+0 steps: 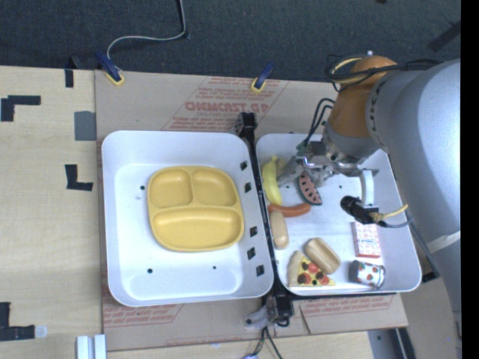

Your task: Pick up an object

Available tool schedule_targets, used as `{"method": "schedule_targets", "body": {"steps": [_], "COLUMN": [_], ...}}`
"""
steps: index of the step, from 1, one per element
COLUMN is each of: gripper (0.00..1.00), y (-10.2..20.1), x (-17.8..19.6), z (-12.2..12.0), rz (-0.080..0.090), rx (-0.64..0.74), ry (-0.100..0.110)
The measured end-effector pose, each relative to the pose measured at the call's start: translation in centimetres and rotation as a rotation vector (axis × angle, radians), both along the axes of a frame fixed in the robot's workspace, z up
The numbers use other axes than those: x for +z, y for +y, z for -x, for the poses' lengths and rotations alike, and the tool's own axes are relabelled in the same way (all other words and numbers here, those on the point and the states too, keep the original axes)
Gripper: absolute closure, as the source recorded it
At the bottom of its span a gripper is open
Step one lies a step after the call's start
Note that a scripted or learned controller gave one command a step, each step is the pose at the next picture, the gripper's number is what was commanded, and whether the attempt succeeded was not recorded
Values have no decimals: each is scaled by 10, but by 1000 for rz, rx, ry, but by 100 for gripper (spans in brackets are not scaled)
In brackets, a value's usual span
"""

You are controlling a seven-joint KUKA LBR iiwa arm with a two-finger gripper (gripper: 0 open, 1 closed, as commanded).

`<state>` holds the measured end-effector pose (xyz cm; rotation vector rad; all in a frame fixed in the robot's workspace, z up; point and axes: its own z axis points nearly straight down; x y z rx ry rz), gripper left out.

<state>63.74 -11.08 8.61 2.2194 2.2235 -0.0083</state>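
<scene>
Several toy foods lie in the right bin point(404, 275), glossy moulded plastic by the look. Nearest the camera sit a can point(367, 274), a pizza slice point(305, 271) and a hot dog point(322, 253); a small carton point(366, 239) lies just behind the can. Farther back come a pale roll point(278, 230), a sausage point(289, 209), a curved banana point(270, 183) and a melon wedge point(309, 188). The pincer point(310, 163) hangs low over the melon and banana — whether it is open or closed cannot be told. Judged from this, the reach is under way and nothing is lifted; next comes a firm close on one piece. The left bin point(120, 223) holds a smooth yellow divided tray point(196, 208).
</scene>
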Motion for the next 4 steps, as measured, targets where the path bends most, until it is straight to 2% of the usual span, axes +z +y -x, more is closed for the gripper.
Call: {"method": "schedule_targets", "body": {"steps": [1, 2, 3, 4], "gripper": [100, 100, 100, 100], "y": [0, 73, 101, 39], "x": [10, 160, 167, 159], "z": [-1, 29, 30, -16], "rz": [2, -4, -4, -2], "rx": [1, 1, 0, -2], "ry": [-6, -6, -3, -2]}}
